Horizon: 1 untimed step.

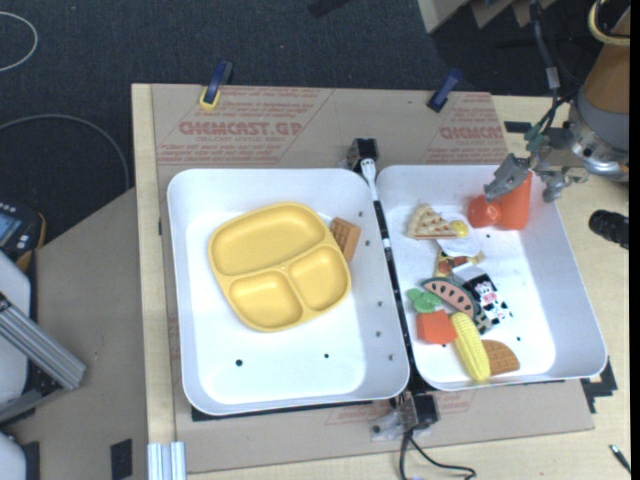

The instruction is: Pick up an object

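Looking at the gripper [512, 180] at about two o'clock in the right bin [560, 258], you can see it touching the orange cup [508, 208], but its tip is too blurred to make out how it is set or whether it grips the cup. The arm [605, 108] is cut off at the edge, the small toys at five o'clock, among them a yellow corn cob [470, 346], overlap and are hard to tell apart, and a waffle piece [345, 236] sits half behind the yellow divided plate [278, 266] in the left bin [200, 348]. You can read "CHEMCAST" in red on the cardboard sheet [160, 138] at twelve o'clock.
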Motion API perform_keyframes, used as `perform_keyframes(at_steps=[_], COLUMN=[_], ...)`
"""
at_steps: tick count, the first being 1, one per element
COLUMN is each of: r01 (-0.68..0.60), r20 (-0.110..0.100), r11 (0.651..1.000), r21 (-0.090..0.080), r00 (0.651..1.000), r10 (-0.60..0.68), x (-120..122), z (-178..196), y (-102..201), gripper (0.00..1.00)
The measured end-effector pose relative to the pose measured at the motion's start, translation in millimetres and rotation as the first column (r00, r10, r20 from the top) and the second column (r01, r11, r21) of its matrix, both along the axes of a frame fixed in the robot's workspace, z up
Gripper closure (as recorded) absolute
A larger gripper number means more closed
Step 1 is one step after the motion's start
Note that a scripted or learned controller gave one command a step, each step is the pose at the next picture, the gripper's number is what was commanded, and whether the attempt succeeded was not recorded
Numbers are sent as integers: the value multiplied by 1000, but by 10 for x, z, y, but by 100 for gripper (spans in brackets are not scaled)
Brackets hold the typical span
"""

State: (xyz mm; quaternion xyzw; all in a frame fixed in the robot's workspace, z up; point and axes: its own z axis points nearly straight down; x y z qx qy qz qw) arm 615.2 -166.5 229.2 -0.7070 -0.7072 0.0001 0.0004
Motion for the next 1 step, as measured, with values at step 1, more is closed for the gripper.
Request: perform_keyframes(at_steps=[1], r01=[0], r20=[-4], r11=[1000], r21=[1], r00=[1000], r10=[0], x=[52], z=[-615], y=[15], gripper=[0])
